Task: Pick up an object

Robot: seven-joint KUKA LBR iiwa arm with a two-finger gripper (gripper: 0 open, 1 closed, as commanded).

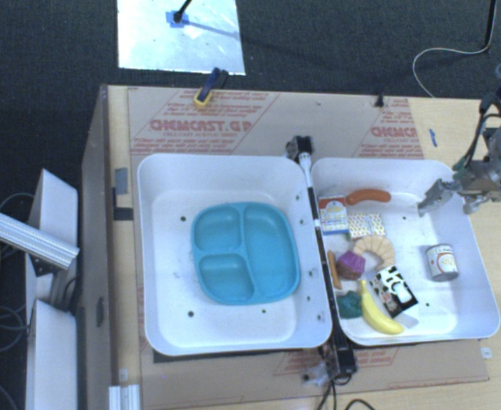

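The right bin (468, 310) holds several toy items. An orange-red sausage (368, 197) lies at the back, with a small red and white box (333, 213) and a checkered packet (366, 225) next to it. A beige ring (375, 248), a purple piece (350, 265), a green piece (349, 304), a yellow banana (379, 313) and a black and white carton (395, 289) crowd the bin's left half. A silver can (441, 261) lies alone on the right. My gripper (432, 198) hangs over the bin's back right part, above the can and right of the sausage, with nothing seen in it.
The left bin (169, 229) holds a blue divided plate (244, 253). A black and white divider bar (312, 203) runs between the bins. A yellow and blue tool (208, 88) lies on the board behind them. The arm (498, 156) enters from the right.
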